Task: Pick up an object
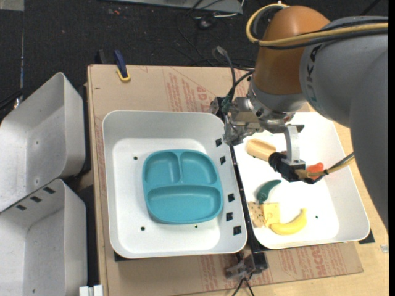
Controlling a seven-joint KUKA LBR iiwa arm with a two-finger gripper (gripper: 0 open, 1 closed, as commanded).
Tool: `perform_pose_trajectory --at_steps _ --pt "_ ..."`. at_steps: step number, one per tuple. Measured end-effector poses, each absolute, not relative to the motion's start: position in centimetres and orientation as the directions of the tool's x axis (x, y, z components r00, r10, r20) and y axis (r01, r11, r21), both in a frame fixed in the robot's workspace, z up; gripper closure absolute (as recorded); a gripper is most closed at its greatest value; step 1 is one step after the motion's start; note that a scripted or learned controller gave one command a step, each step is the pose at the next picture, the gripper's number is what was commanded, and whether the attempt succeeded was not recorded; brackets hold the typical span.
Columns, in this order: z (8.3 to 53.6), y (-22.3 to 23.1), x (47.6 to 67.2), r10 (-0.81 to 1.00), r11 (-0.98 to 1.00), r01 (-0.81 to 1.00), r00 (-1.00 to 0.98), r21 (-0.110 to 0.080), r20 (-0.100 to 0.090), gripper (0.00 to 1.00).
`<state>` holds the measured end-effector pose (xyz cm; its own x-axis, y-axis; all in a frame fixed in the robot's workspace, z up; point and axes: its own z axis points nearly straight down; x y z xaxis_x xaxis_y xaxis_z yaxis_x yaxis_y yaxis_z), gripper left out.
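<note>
In right bin [324, 197], banana [290, 224] — yellow, curved

Teal plate [182, 187] covers the left bin's [120, 184] middle, leaving open margins.

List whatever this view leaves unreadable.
- Right bin: its far part and right rim, in the camera view, are covered by the arm.
- Tan roll: its right end is hidden behind wrist hardware.
- Pale speckled pieces beside the banana: too small to identify.
</note>
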<state>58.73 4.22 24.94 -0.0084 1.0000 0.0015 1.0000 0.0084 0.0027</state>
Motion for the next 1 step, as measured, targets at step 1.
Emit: perform_pose_trajectory --at_steps 1 --pt "22.98 9.81 60.15 1.0 0.008 1.0 -0.008 0.0 0.001 1.0"
